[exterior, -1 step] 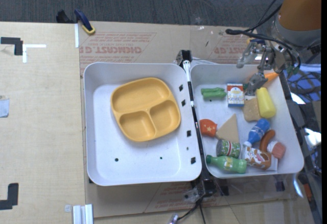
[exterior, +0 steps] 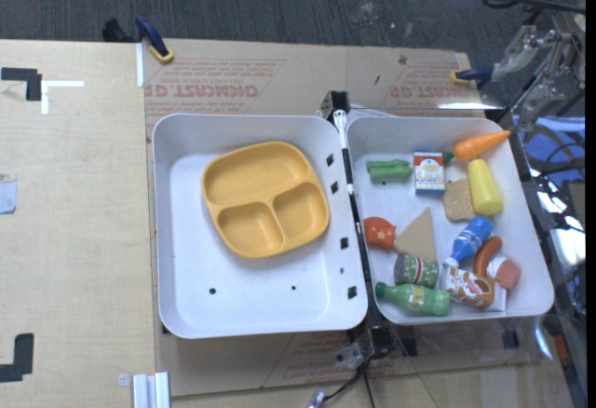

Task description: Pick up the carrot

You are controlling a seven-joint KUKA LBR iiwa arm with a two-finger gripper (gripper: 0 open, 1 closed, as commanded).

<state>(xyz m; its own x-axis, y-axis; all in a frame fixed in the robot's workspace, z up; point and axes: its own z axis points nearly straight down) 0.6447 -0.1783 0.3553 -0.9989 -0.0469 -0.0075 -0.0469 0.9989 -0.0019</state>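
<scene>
The carrot (exterior: 480,143), orange with a small green tip at its left end, lies tilted along the far right wall of the right bin (exterior: 533,238). It touches the top of a yellow toy (exterior: 484,186). My gripper (exterior: 533,80) is a metal assembly with cables at the upper right, beyond the bin's far right corner. It is up and to the right of the carrot and apart from it, with nothing seen in its grasp.
The right bin is crowded: a green pepper (exterior: 388,170), a small box (exterior: 428,171), a bread slice (exterior: 457,200), a cheese wedge (exterior: 418,234), a tomato (exterior: 379,232), bottles (exterior: 414,299) and a sausage (exterior: 486,257). The left bin (exterior: 177,304) holds a yellow divided plate (exterior: 265,197).
</scene>
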